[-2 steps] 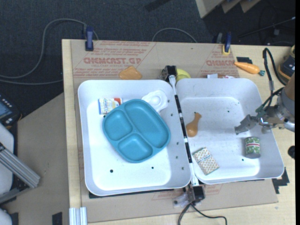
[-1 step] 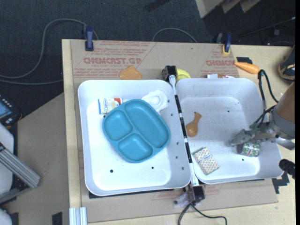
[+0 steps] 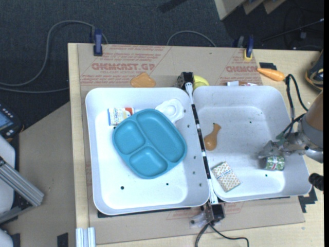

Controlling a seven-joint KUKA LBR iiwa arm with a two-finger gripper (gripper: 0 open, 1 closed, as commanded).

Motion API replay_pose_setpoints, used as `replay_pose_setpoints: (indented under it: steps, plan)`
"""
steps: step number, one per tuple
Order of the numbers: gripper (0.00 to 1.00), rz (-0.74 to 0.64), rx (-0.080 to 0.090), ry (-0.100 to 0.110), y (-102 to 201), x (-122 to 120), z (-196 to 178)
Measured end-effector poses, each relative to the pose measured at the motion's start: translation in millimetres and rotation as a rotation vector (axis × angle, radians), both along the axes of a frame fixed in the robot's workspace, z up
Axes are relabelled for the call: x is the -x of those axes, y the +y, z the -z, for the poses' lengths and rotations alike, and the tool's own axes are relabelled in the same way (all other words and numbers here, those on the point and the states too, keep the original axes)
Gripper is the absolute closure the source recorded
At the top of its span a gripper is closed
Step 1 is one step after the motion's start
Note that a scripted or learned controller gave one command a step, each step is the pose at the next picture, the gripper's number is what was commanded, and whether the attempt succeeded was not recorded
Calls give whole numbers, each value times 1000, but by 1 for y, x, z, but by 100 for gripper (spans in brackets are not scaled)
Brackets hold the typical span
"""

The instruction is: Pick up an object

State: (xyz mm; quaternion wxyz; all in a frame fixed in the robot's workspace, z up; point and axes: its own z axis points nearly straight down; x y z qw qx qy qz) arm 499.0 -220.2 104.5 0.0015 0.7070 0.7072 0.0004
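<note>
My gripper (image 3: 277, 149) hangs low over the right side of the right bin (image 3: 241, 103), reaching in from the right edge. Directly beneath it, touching or nearly touching, lies a small green and silver can (image 3: 275, 163) on its side. A tan drumstick-shaped toy (image 3: 212, 137) rests near the right bin's left wall. A small patterned box (image 3: 225, 176) sits at that bin's front left. In the left bin (image 3: 103, 184) lie a blue divided plate (image 3: 148, 143), a white cup (image 3: 170, 109) and a small carton (image 3: 119, 115).
Behind the bins on the bench sit an orange lump (image 3: 142, 80), a yellow ball (image 3: 200, 81) and an orange carrot-like toy (image 3: 271, 74). Blue clamps (image 3: 97, 40) grip the board's far edge. A ridge (image 3: 199, 143) divides the two bins.
</note>
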Motion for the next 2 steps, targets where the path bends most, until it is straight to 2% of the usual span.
replay_pose_setpoints:
  steps: [1, 2]
  plan:
    - [100, -11, -2, -7, 69, -76, -46]
    - [100, -9, -6, 1, 145, -54, -82]
